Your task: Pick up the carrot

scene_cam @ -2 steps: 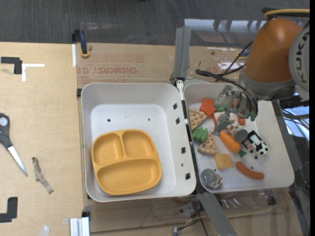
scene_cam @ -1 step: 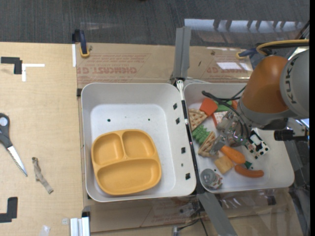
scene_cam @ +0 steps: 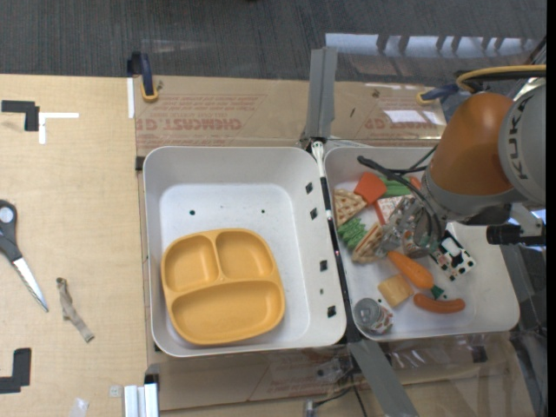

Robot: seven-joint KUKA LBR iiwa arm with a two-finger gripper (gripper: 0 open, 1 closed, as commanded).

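While the gripper (scene_cam: 415, 229) hangs low over the right bin (scene_cam: 491, 307), its metal parts blur into the clutter beneath, so whether it is open or closed I cannot tell. Just below and to the right of it lies the carrot (scene_cam: 412, 269), orange and slanted, apart from the gripper as far as the view shows. Crowding it are a yellow cheese block (scene_cam: 394, 292), a sausage (scene_cam: 439, 303), a black-and-white toy cow (scene_cam: 455, 260), sandwich pieces (scene_cam: 372, 243) and green lettuce (scene_cam: 352, 231). That crowding is the likely trouble: a descent slightly off could close on a neighbour, or nudge the carrot aside. The left bin (scene_cam: 226, 181) holds a yellow divided plate (scene_cam: 224, 285), well clear.
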